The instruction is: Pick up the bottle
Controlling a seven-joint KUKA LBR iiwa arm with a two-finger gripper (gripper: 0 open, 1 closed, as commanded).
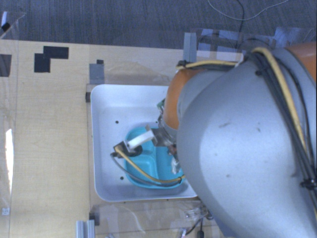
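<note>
- Camera view, from above and at a slant: the grey arm (237,148) reaches in from the right. Its orange band (171,105) sits over the right edge of a white bin (106,113) on the wooden bench (49,133).
- Position of the task's thing: a blue, rounded object lies on the bin floor towards the near right corner. It is taken here to be the bottle (141,166), though its shape is not clear enough to be sure.
- Gripper (154,139): low inside the bin, directly above or against the blue object's upper edge. Whether it stands wide, narrow or closed on anything cannot be told from this angle.
- A yellow cable (148,178) loops from a small black and white fitting (130,145), crosses the blue object and runs back under the arm.
- Progress, as a judgement: the approach looks made, since the gripper is down at the object. A grasp is not confirmed, and the blue object appears to rest on the bin floor, so the lift remains to be done.
- Hidden or unclear: the arm's bulk covers the right side of the bin and everything beyond it. The blue object's right end passes under the wrist. Contact between gripper and object cannot be resolved.
</note>
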